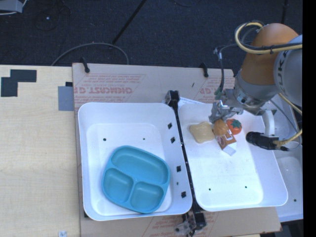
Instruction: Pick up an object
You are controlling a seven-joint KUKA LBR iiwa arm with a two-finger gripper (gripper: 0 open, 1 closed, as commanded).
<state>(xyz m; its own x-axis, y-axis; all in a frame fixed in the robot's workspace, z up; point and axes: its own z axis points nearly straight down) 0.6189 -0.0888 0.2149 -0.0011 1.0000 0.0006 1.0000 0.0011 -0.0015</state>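
From above, my gripper (pixel 223 113) hangs over the far end of the right bin (pixel 247 191), just above a cluster of small objects (pixel 221 130): a tan piece, an orange one, a red one. I cannot tell its grip state. A blue divided tray (pixel 136 178) lies in the left bin (pixel 94 132).

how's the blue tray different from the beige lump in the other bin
The blue tray is large, with three compartments; the beige lump is small and plain. The tray lies alone in the left bin; the lump sits in the right bin beside small orange items, under the gripper. Both rest flat.
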